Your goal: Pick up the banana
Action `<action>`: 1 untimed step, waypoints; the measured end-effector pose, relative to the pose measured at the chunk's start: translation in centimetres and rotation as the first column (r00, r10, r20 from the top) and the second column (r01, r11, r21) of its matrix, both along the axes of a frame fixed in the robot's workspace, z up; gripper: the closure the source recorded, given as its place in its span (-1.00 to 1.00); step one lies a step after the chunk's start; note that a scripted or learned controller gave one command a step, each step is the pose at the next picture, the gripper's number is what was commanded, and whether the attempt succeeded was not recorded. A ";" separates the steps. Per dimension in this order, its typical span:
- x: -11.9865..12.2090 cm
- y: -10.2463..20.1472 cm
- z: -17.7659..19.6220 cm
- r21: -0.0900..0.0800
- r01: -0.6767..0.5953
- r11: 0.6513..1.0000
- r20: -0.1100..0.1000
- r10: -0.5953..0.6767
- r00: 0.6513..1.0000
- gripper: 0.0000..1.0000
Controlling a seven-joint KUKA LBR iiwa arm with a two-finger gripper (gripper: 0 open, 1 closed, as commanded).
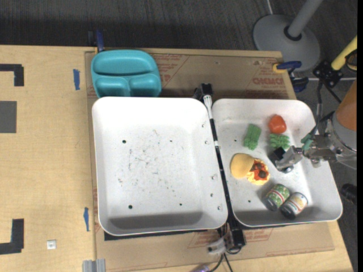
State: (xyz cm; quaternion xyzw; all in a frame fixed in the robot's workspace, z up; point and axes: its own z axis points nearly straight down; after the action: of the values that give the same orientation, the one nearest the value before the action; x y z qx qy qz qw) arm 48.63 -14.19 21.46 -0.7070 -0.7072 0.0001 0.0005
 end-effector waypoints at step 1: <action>2.4 5.1 -12.8 0.000 -0.153 0.988 0.003 0.153 0.988 -1.00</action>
State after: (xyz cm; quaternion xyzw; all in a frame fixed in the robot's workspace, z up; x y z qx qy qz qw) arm 51.05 -9.11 8.64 -0.6505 -0.7595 -0.0009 -0.0004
